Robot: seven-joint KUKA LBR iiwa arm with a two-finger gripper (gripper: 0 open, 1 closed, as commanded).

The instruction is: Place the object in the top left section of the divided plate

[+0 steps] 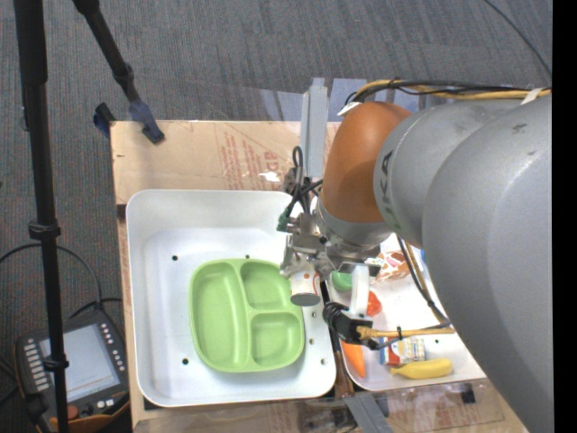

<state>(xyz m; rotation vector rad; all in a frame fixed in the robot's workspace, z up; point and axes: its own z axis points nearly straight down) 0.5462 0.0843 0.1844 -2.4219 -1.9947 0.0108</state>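
Plate lies in the left bin; we should center our gripper, finger state unclear, before lowering.

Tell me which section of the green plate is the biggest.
The long section running down the left side of the green plate. It spans the plate's full length, while the other two sections, stacked on the right, each take about half.

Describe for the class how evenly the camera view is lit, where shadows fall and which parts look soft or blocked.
Camera view: lighting is even and diffuse; the left bin is bright white without harsh glare. The green divided plate casts only a faint shadow. The arm looms large and slightly soft, covering much of the right bin.
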